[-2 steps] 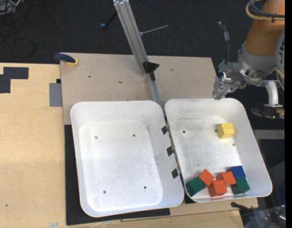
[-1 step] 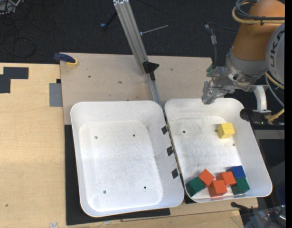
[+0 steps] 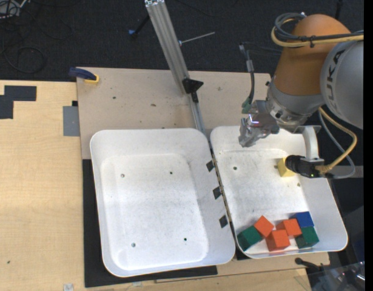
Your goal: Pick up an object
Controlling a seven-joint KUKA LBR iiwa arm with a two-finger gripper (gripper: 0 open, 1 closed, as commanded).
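Gripper [image 3: 253, 132] above right white plastic bin's [image 3: 259, 180] far edge, finger state unclear, small coloured cubes [image 3: 280, 230] clustered at near edge, yellow block [image 3: 285, 168] beside right wall.

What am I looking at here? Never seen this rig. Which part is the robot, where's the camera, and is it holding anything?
One camera, fixed above the bench, looks down at a slant. The grey machine with the orange band on the right is the robot arm. Its hand, the grasping part, hangs over the far end of the right bin, and nothing shows between its fingers. Two shallow white bins sit side by side. The left bin is beside it. At the right bin's near end lies a cluster of small blocks: orange blocks, green blocks and a blue block. A yellow block lies apart near the right wall. The slanted metal bar behind the bins is a fixture.
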